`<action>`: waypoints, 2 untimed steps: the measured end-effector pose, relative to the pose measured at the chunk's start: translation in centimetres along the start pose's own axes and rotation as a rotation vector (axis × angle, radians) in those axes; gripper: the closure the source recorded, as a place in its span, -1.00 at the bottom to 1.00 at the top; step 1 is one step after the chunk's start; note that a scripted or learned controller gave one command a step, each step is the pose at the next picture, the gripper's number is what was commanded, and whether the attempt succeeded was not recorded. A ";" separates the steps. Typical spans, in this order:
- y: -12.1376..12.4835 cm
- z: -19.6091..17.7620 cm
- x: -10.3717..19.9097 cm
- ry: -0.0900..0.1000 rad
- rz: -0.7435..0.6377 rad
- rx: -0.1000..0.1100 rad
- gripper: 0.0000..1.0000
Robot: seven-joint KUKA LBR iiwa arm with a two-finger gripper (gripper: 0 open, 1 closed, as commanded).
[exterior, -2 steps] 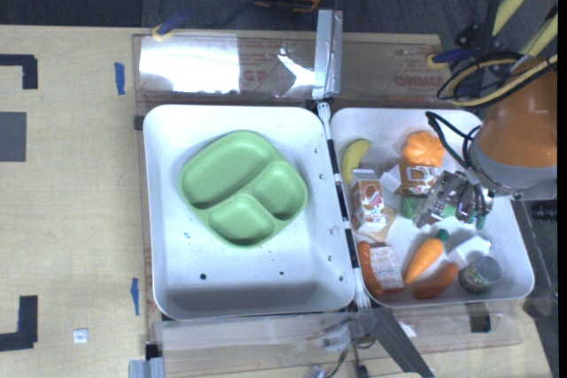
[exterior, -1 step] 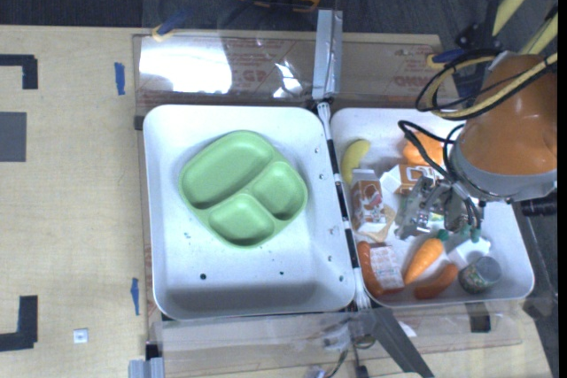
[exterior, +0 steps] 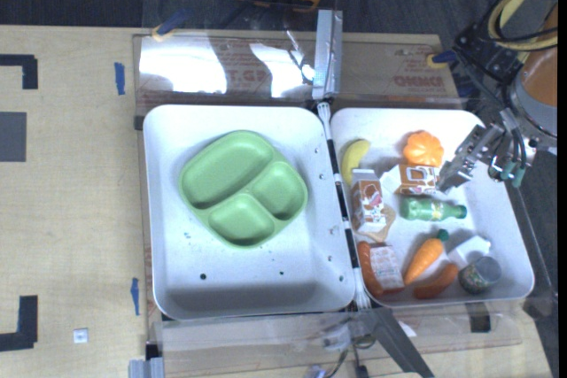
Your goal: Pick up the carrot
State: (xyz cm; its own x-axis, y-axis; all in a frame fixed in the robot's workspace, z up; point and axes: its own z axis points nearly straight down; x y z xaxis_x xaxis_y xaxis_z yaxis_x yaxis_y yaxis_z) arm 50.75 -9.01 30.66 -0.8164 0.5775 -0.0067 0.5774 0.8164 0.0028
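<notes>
The carrot (exterior: 423, 258) lies in the right bin (exterior: 518, 235) near its front, orange with a small green top pointing to the back right. It rests against a red-brown sausage (exterior: 434, 282). My gripper (exterior: 446, 181) hangs over the same bin, behind and slightly right of the carrot, with its fingers pointing down-left beside an orange juice carton (exterior: 416, 179). The fingers look open and nothing sits between them. The gripper is well apart from the carrot.
Around the carrot are a green bottle (exterior: 431, 210), a small can (exterior: 476, 275), a snack packet (exterior: 384, 265), a banana (exterior: 353, 158), an orange fruit (exterior: 423, 146) and another packet (exterior: 369, 202). The left bin (exterior: 168, 261) holds a green divided plate (exterior: 244, 188).
</notes>
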 end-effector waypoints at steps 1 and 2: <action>-3.2 13.3 -2.1 0.005 -0.248 0.001 1.00; -4.6 10.9 0.2 0.006 -0.149 0.001 1.00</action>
State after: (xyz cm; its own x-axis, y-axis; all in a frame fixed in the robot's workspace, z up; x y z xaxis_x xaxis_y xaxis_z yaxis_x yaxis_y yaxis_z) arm 48.00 -12.63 19.79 -0.8931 0.4499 -0.0005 0.4499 0.8931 0.0008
